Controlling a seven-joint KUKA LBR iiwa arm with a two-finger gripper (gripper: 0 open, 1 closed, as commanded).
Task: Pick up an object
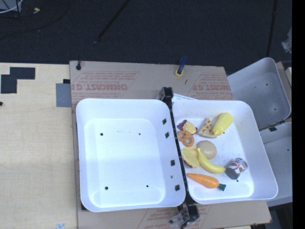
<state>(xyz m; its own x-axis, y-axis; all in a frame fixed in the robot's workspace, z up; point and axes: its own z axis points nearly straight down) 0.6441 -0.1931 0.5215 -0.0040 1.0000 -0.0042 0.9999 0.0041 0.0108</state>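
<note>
The right bin holds several toy foods. An orange carrot lies near its front edge. Beside it a yellow banana curves below a beige round piece. A yellow corn cob rests at the back, next to a cheese wedge. A pretzel and a small yellow piece lie near the divider. A small red and white can lies on its side at the right.
The left bin sits beside the right one on a cardboard sheet. A blue and yellow clamp stands at the cardboard's back edge. A grey metal plate lies to the right of the bins.
</note>
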